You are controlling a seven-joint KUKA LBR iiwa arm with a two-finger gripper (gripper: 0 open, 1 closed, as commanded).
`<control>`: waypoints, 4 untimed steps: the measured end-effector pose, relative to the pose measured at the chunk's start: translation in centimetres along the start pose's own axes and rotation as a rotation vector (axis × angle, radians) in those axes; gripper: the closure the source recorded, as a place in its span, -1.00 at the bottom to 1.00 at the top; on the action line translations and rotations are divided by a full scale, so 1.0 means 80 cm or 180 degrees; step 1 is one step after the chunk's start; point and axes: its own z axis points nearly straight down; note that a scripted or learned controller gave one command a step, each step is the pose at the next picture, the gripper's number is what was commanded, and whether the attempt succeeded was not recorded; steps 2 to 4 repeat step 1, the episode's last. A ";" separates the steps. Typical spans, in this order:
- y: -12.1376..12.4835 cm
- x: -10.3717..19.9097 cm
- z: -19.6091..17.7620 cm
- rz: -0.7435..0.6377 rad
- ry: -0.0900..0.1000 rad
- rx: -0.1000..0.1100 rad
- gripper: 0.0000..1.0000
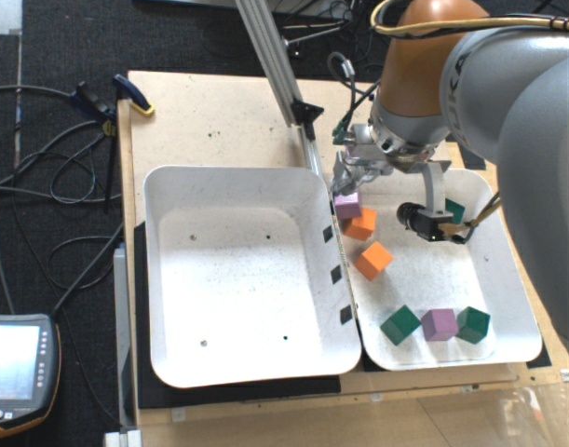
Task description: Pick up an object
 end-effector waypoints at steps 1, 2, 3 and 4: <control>0.023 0.057 0.001 0.0003 0.0000 0.0001 1.00; 0.023 0.057 0.001 0.0003 0.0000 0.0001 1.00; 0.023 0.057 0.001 0.0003 0.0000 0.0001 1.00; 0.023 0.057 0.001 0.0003 0.0000 0.0001 1.00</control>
